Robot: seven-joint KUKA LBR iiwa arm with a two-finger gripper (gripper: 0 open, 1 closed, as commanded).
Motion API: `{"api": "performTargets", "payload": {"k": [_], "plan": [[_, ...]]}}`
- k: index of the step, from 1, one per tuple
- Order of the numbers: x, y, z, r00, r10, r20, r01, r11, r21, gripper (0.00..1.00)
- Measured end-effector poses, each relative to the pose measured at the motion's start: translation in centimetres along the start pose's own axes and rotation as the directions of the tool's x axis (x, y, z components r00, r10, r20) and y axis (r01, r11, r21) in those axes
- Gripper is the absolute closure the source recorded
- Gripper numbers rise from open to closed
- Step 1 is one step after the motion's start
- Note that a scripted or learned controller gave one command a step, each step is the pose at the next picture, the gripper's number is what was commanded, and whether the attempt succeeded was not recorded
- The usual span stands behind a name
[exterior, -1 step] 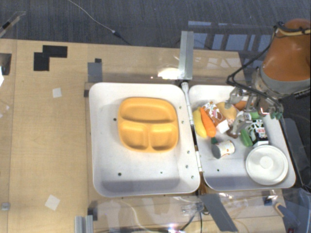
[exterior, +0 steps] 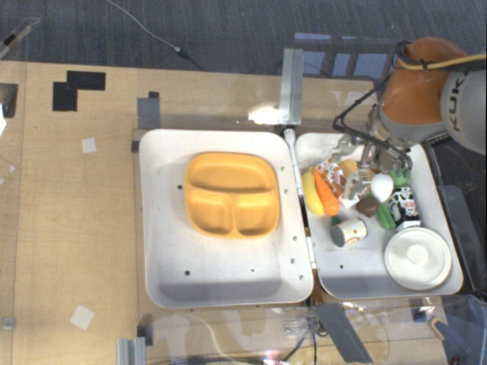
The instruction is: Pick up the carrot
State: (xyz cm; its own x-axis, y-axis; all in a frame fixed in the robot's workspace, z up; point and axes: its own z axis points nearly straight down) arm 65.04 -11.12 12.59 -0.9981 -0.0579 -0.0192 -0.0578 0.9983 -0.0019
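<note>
We record two white bins side by side on the bench, meeting at a metal divider. The left bin point(exterior: 163, 226) carries a yellow sectioned tray point(exterior: 231, 195) near its centre, with bare floor on all four sides of it, widest toward the near edge.

The right bin point(exterior: 346, 272) is crowded in its far half. The carrot point(exterior: 326, 193) lies near the bin's left wall, slanted, with a yellow banana-like item point(exterior: 310, 193) just beside it on the wall side. To the carrot's right we note a white egg-shaped item point(exterior: 381, 185), a brown item point(exterior: 367, 207) and a green item point(exterior: 386, 216), all packed close. A small white cup point(exterior: 350, 231) lies on its side just nearer the camera than the carrot, and a white bowl point(exterior: 416, 258) sits in the near right corner. Open floor remains along the near left part of this bin.

The arm enters from the right, its orange band over the bin's far right corner. The gripper point(exterior: 364, 167) sits low among the clutter, near the carrot's far end. We cannot tell how the claw is set.
</note>
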Motion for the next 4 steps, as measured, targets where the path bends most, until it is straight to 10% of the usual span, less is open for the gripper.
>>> {"api": "performTargets", "payload": {"k": [1, 2, 3, 4], "plan": [[1.3, 2.3, 1.9, 0.966, 0.256, 0.036, -0.256, 0.967, -0.001, 0.00], [10.8, 2.3, -2.8, 0.970, 0.244, -0.007, -0.244, 0.970, 0.002, 0.00], [15.8, 1.6, 3.3, 0.976, 0.218, -0.002, -0.218, 0.976, 0.001, 0.00], [8.2, 1.4, -0.1, 0.975, 0.220, -0.006, -0.220, 0.976, 0.001, 0.00]]}}
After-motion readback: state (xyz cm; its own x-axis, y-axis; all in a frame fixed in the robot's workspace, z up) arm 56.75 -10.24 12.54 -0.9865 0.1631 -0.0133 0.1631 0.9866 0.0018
